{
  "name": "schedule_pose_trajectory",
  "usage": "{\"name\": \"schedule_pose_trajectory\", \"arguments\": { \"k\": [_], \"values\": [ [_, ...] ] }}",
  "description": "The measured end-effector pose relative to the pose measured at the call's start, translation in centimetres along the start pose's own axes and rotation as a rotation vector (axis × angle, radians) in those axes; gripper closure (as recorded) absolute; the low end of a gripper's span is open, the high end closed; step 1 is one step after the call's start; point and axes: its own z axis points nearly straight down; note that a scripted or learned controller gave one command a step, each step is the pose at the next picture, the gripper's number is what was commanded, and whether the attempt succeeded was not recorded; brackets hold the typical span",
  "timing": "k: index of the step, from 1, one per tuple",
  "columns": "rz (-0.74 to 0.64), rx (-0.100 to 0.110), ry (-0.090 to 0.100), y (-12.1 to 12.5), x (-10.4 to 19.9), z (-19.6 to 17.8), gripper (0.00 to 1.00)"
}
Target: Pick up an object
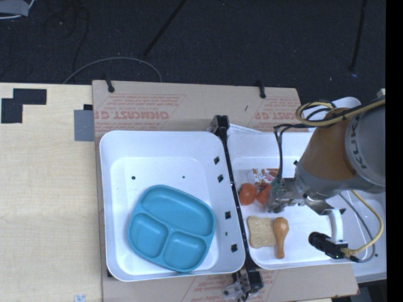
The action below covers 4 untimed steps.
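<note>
The bench (pixel 44 187) carries two shallow white bins side by side on a cardboard sheet (pixel 189 106). The left bin (pixel 126 150) holds a blue divided plate (pixel 171 228), lying flat. The grey arm (pixel 340 153) with its orange band reaches in over the right bin (pixel 264 143). Its gripper (pixel 281 197) sits low at the bin's middle, just beside a red tomato-like piece (pixel 247 194); whether the claw is apart or together cannot be told. Below lies a slice of bread (pixel 260 231), flat on the bin floor. Touching its right edge is a brown drumstick (pixel 280 236), long axis nearly vertical in the view, the thick rounded end toward the gripper and the thin end toward the bin's near rim.
</note>
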Motion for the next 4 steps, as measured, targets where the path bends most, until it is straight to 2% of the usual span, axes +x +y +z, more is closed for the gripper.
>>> {"name": "schedule_pose_trajectory", "arguments": {
  "k": [2, 3, 4],
  "values": [
    [-0.007, -0.006, -0.002, 0.7, -0.9, -9.5, 1.00],
    [-0.005, -0.005, -0.001, 0.7, -0.9, -9.8, 1.00],
    [-0.010, -0.005, -0.001, 1.2, 4.8, -10.5, 1.00]
  ]
}}
